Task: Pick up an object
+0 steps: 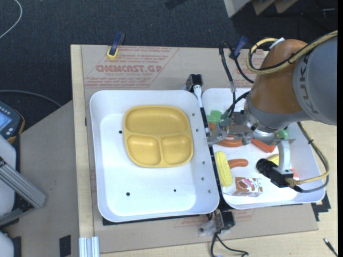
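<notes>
We see the grey arm (316, 84) reaching in from the right, its orange band (278, 79) bulging above the wrist, bent down over the right bin (311, 189). The gripper (230, 135) sits low near that bin's left wall, among the toys; we cannot tell whether the jaws are apart or together, since the wrist body hides them.

In the right bin lie small plastic play foods: a ribbed yellow corn cob (223, 168) along the left wall, a smooth reddish sausage (238, 163) just beside it, a flat printed packet (248, 186) nearer the front, and a green piece (215, 115) by the gripper. A black cylindrical part (272, 172) hangs off the arm.

The left bin (107, 191) holds a glossy yellow tray (158, 135) with three rounded compartments. Both bins rest on a brown cardboard sheet (134, 63) over the desk.
</notes>
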### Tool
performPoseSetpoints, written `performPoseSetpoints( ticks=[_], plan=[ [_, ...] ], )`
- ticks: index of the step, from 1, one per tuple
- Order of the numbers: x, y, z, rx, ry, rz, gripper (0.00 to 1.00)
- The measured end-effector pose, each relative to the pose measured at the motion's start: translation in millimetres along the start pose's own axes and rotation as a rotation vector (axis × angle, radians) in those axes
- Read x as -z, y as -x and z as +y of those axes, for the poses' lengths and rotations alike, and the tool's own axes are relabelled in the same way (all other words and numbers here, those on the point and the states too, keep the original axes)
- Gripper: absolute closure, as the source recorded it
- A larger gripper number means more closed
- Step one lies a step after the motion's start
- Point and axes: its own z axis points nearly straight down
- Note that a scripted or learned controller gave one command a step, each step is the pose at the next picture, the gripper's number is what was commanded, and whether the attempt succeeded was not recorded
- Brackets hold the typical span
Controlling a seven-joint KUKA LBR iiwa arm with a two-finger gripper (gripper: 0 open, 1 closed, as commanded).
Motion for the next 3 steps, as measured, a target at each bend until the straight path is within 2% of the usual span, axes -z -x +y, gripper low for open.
performPoseSetpoints(
  ticks=[1, 2, 3],
  plan=[
    [-5.1, -61.5, -50.0, -0.003, -0.015, 0.001, 0.0],
    [60.3, -157.3, -45.8, 0.003, -0.003, 0.003, 0.0],
    [67.7, -151.2, -45.6, -0.007, -0.007, -0.002, 1.0]
  ],
)
